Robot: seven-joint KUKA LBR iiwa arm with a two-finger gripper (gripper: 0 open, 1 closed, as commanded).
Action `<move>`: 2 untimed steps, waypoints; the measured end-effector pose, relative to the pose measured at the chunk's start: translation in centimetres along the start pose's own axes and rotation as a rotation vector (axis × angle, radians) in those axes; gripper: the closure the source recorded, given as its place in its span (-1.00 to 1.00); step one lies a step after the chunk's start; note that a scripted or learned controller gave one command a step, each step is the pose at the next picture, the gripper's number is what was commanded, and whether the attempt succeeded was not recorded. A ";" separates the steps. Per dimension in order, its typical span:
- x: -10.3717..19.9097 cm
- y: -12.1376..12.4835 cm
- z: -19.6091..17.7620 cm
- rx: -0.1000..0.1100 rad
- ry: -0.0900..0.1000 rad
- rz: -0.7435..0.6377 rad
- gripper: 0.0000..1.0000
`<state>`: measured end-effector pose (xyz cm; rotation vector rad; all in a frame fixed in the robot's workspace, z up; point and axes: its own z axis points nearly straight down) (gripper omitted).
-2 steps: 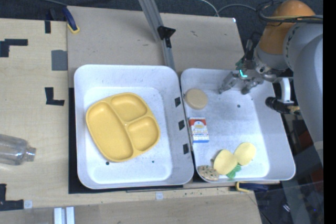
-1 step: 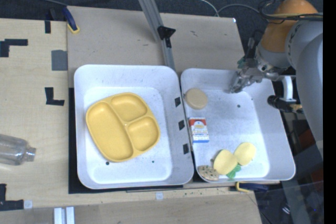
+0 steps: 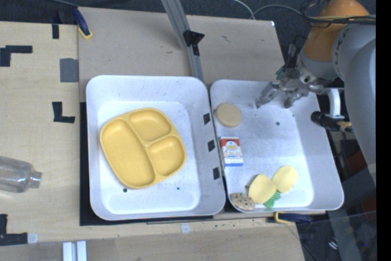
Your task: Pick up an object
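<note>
A clear bottle (image 3: 17,175) lies on the bench at far left. The left bin (image 3: 98,131) holds a yellow three-part plate (image 3: 142,147). In the right bin (image 3: 324,180): a tan disc (image 3: 228,114), a small red-and-white carton (image 3: 231,151) whose print is too small to read, a cookie (image 3: 242,201), two yellow lemons (image 3: 273,184). The gripper (image 3: 275,99) hangs over the bin's top edge, fingers apart, nothing between them.

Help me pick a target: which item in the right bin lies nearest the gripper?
The round tan disc at the bin's upper left. The carton, yellow toys and cookie lie farther from the gripper.
</note>
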<state>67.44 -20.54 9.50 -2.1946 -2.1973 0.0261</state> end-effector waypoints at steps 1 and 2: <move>0.0 0.0 0.0 0.000 0.000 0.000 -1.00; 0.0 0.0 0.0 0.000 0.000 0.000 -1.00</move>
